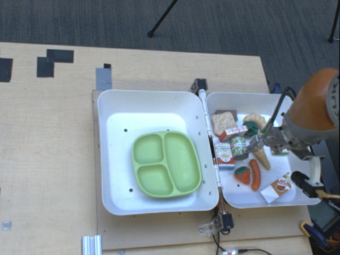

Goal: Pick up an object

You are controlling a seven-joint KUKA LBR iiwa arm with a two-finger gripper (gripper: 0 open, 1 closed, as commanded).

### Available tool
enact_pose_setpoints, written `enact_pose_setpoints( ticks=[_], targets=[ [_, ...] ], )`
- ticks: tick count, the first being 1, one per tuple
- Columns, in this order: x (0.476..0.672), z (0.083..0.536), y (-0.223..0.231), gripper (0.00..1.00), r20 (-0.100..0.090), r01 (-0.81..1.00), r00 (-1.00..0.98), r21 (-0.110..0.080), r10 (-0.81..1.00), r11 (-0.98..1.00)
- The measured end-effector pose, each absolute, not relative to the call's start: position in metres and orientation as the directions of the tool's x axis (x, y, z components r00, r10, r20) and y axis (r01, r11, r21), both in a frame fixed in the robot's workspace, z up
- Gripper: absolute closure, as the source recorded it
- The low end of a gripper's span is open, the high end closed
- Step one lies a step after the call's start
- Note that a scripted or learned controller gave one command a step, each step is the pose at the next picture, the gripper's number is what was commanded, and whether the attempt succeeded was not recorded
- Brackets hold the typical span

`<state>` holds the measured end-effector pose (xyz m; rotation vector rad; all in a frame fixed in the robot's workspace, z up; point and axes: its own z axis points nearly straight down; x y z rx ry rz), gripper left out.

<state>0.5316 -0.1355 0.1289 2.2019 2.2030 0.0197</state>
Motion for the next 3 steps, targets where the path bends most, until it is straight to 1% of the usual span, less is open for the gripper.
enact_pose_setpoints(
  ticks=[1, 2, 3],
  targets=[
    [0.532, 0.139, -0.134, 1.00, -0.007, 1.000, -0.003, 0.029, 1.000, 0.003],
    [0.532, 0.139, -0.134, 0.00, -0.007, 1.000, -0.003, 0.028, 1.000, 0.003],
    [0.497, 0.089, -0.114, 0.00, -0.009, 1.000, 0.004, 0.017, 1.000, -0.004]
  ],
)
